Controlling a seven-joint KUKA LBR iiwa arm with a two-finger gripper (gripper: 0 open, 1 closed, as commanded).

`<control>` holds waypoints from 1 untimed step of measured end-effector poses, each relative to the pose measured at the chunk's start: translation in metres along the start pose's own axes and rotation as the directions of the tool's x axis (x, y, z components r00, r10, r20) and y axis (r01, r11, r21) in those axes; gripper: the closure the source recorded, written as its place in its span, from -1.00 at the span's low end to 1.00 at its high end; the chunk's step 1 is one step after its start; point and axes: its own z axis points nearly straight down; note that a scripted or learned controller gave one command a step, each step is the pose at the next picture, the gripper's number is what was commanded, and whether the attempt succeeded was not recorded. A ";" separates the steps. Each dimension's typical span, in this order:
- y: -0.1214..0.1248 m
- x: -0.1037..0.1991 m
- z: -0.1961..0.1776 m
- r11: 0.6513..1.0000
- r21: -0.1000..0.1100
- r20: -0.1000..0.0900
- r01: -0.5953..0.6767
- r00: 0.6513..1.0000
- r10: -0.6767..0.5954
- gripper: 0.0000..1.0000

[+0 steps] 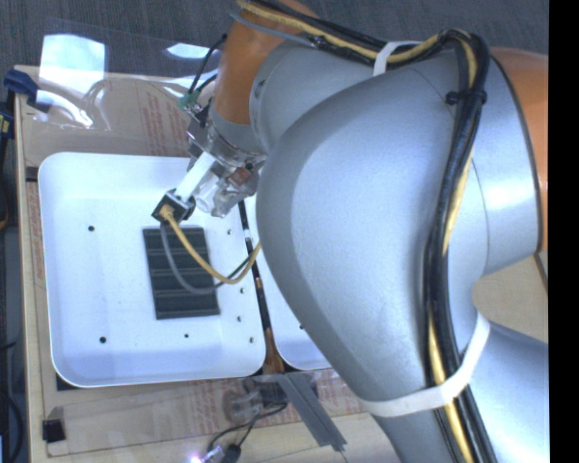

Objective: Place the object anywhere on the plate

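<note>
You see the dark ribbed slab point(177, 287) lying flat in the white bin point(63, 258) at the view's left, towards its right side. The pincer point(218, 187) hangs just above the slab's far end. You cannot tell how wide it stands or whether it has hold of anything.

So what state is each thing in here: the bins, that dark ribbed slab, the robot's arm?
Left bin: flat on the bench, holding the plate.
Dark ribbed plate: lying flat, mid-bin.
Right bin: mostly hidden under the arm.
Arm: reaching across the right bin.
Gripper: above the left bin's far right part.
</note>
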 end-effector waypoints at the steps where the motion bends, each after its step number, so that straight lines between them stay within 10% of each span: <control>1: 0.024 -0.097 0.002 0.976 0.003 0.005 -0.217 0.976 0.217 1.00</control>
